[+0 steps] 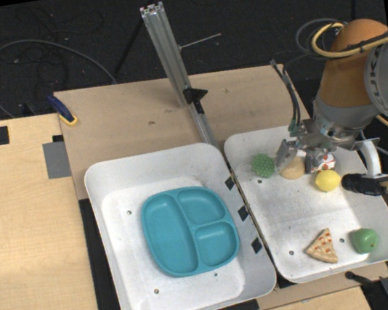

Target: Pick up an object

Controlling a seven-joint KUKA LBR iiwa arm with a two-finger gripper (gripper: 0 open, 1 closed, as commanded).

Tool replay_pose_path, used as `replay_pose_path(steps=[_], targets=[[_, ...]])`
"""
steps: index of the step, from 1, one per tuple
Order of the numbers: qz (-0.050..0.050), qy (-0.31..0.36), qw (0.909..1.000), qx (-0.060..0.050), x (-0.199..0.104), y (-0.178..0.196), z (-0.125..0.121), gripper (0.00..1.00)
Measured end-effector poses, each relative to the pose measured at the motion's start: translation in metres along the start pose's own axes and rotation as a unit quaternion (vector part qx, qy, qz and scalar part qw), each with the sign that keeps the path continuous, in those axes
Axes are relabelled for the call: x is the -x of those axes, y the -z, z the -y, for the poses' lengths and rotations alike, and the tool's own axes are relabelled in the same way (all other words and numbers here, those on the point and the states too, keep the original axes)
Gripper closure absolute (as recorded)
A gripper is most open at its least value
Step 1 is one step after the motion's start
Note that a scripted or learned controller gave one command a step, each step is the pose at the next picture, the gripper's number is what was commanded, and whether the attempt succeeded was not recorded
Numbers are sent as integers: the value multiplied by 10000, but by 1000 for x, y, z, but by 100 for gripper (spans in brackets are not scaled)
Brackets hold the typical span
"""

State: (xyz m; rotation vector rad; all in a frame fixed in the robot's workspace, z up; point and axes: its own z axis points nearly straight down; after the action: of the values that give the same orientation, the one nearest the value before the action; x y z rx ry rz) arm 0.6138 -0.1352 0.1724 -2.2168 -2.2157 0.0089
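Camera view: the pincer hangs low in the right bin, against a tan lump; its grip I cannot tell. That lump looks light, smooth and rounded; take it across the middle.

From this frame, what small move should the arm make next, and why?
Probably a short descent onto the tan piece. The gripper sits low in the right bin, right over that piece, with the red-and-white item and yellow ball crowding its side, so it should go straight down rather than sideways.
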Motion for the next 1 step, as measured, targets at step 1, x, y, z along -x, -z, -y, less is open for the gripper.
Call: replay_pose_path(steps=[1], targets=[[2, 0, 10000, 5, 9, -52, -1, 0]])
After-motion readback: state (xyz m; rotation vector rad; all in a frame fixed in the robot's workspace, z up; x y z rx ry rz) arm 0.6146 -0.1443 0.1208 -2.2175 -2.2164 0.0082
